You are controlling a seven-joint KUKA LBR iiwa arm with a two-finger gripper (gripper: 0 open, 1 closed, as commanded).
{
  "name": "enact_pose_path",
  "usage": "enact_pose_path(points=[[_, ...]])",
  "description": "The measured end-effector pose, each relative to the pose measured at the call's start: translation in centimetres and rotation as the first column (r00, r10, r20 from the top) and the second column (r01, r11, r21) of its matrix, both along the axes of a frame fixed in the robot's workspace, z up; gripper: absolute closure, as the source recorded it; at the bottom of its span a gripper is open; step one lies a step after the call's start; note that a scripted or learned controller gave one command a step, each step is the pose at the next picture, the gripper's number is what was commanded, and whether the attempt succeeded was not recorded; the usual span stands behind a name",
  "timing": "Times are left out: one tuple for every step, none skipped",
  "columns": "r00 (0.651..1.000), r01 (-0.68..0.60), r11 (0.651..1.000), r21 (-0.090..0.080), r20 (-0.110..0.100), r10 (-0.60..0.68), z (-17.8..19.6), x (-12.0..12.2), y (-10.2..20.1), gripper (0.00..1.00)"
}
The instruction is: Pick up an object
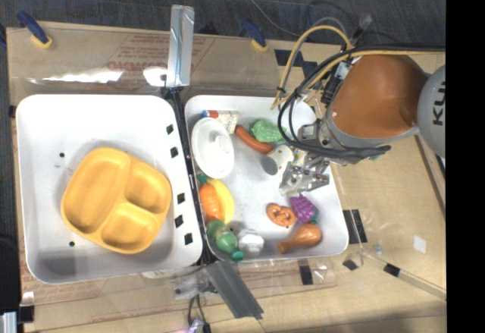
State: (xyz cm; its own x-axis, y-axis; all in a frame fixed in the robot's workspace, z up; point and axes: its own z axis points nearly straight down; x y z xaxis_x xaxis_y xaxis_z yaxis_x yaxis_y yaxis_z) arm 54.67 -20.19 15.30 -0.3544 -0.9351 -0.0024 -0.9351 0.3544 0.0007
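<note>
Pincer [305, 178] low in right bin [250, 105], above purple grapes [304, 208]. Grip state indiscernible. Next: descent, closure on grapes.

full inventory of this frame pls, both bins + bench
bins: 2, white, side by side on the bench
divided plate: 1, yellow, left bin
bowl: 1, white, right bin, upper left
carrot: 1, orange, right bin, top
leafy green toy: 1, green, beside the carrot
cup: 1, white, right bin centre
grapes: 1, purple, right bin, lower right
pretzel: 1, orange-brown, left of the grapes
drumstick: 1, brown, bottom right corner
orange and yellow fruit toys: pile, left wall of right bin
gripper: 1, metal, over the right bin above the grapes
arm: 1, grey with orange band, from the right
</note>
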Motion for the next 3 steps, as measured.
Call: enact_pose_path(points=[[0.953, 0.302, 0.953, -0.001, 0.004, -0.302, 0.9, 6.9, -0.7, 1.00], [0.953, 0.304, 0.953, -0.001, 0.003, -0.304, 0.8, 6.9, -0.8, 0.00], [0.959, 0.285, 0.959, 0.000, 0.006, -0.285, -5.9, 6.2, 3.1, 0.00]])
